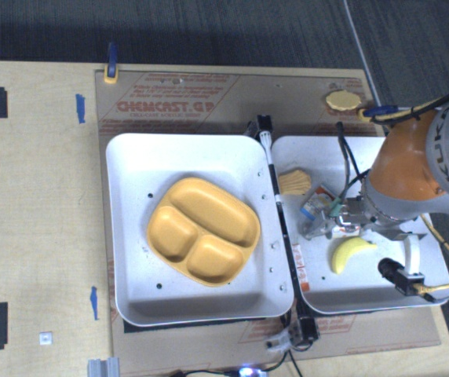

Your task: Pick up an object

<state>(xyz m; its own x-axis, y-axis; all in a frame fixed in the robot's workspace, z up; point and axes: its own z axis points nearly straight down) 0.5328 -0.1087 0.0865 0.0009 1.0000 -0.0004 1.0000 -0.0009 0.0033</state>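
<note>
In the right bin point(436, 277), the gripper point(324, 214) hung low beside a banana point(348, 254) and a cracker point(294, 181); whether its jaws were parted was unclear. The approach seemed underway; next, closing on something.

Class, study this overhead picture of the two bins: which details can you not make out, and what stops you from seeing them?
- Gripper, camera view: its metal parts blur together, so open or shut is unclear.
- Right bin: the arm covers its far right part.
- Banana: its upper end meets the gripper hardware; contact is uncertain.
- Box lettering: too faint to read fully.
</note>
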